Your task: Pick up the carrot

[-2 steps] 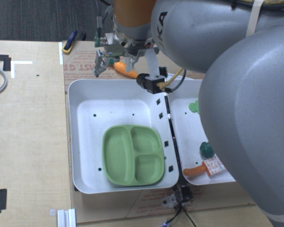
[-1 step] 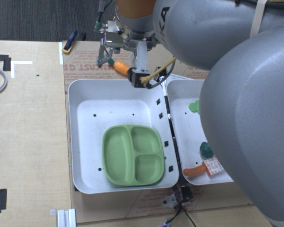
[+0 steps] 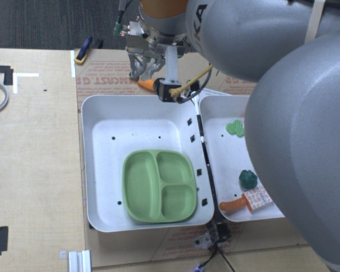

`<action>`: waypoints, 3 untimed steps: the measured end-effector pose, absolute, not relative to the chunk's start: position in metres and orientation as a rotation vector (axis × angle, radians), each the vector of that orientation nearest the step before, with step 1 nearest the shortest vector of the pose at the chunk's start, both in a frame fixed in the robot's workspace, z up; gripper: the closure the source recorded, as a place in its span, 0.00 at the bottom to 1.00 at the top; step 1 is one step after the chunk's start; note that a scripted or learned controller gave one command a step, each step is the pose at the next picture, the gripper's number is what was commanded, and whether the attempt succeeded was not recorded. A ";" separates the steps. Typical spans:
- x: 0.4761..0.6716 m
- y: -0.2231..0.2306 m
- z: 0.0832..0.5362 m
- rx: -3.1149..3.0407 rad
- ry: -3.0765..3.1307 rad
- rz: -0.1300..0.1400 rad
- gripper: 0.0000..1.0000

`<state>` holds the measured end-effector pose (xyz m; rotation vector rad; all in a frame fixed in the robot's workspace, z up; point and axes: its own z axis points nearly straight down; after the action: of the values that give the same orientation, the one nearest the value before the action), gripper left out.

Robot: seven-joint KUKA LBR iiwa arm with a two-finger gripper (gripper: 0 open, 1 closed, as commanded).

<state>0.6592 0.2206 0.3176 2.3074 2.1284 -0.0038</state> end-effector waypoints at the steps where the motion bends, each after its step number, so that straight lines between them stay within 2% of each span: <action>1: 0.634 0.122 0.242 2.155 2.286 -0.003 1.00; 2: 0.525 0.065 0.216 2.206 2.238 -0.002 1.00; 3: 0.486 0.157 0.107 2.420 1.994 0.031 1.00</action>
<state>0.4863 0.1573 0.1070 2.4200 1.9938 0.0306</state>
